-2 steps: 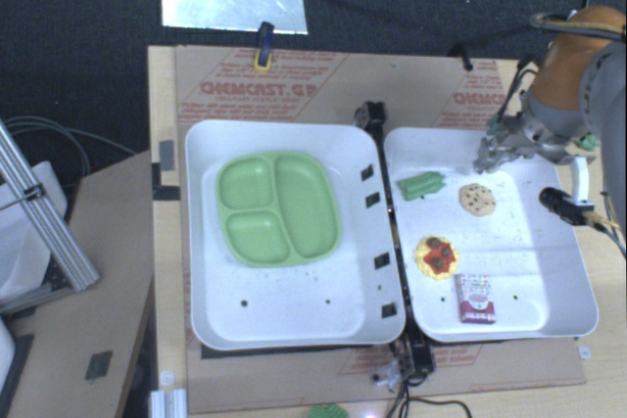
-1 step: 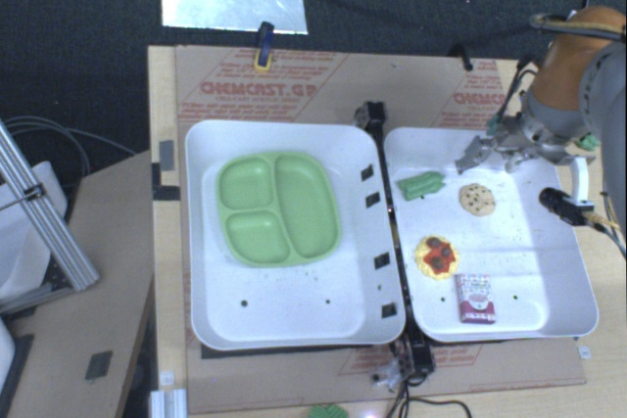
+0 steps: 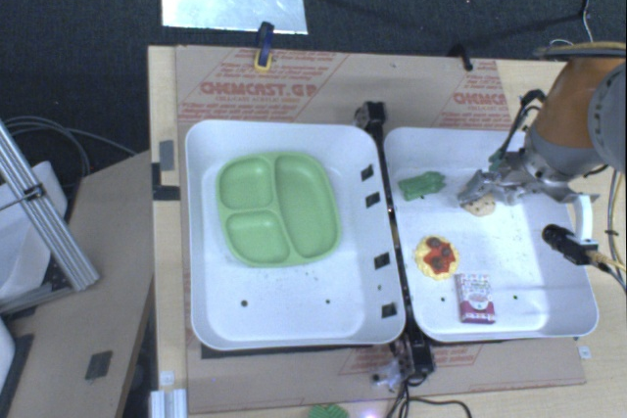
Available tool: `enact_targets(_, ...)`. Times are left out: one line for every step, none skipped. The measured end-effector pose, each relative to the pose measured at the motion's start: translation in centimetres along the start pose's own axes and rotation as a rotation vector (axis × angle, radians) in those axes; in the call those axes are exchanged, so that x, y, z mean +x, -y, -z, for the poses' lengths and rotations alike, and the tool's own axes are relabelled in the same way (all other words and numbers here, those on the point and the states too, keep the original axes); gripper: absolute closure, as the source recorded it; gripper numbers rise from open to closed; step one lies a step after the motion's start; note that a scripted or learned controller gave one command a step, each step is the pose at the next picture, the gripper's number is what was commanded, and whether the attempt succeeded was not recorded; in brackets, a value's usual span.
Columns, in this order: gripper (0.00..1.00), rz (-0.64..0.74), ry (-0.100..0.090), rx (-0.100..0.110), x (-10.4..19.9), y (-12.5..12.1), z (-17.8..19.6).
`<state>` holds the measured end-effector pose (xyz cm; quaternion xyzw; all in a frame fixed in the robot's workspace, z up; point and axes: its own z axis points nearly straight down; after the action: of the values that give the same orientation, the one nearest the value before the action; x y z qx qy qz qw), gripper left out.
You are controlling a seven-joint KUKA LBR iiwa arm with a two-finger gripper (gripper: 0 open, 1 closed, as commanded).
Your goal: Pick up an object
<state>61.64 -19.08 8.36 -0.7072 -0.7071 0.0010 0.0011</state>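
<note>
Protective sheet (image 3: 294, 83) on desk, beyond the bins: red print reads "CHEMCAST GP" at far left; the same print repeats at far right, upside down, only partly legible. Small red-and-white packet (image 3: 476, 298) in right bin: markings too small to read.

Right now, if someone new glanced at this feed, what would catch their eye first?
Probably the green tray, large and bright in the left bin. Next, the arm's orange band at right, with the gripper low over a small tan piece in the right bin, near a green toy.
</note>
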Motion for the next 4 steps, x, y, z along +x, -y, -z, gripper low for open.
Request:
enact_targets(1.00,0.002,0.004,-0.016,-0.1,-0.6,1.7)
enact_targets(1.00,0.014,-0.003,-0.009,10.8,-5.5,0.1)
enact_targets(0.00,0.003,0.000,-0.006,10.0,-5.3,0.2)
enact_targets(0.00,-0.001,0.001,-0.002,6.9,-1.3,0.1)
